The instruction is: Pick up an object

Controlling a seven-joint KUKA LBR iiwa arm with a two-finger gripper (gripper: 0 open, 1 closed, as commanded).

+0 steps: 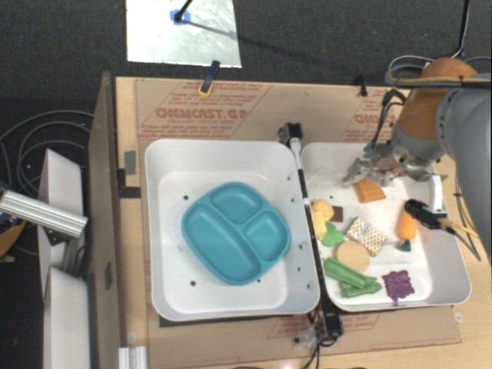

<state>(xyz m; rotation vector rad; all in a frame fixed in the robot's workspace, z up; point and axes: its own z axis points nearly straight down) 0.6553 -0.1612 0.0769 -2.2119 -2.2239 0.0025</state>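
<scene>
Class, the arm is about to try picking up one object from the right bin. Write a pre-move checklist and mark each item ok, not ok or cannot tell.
1. Gripper over the right white bin, where the objects lie: ok.
2. Target nearby, the orange-brown wedge-shaped block just below the gripper: ok.
3. Block apart from the orange toy carrot and the checkered cube: ok.
4. Finger opening: cannot tell.
5. Anything already held: cannot tell.
6. Teal divided plastic tray in the left bin, away from the arm's path: ok.
</scene>
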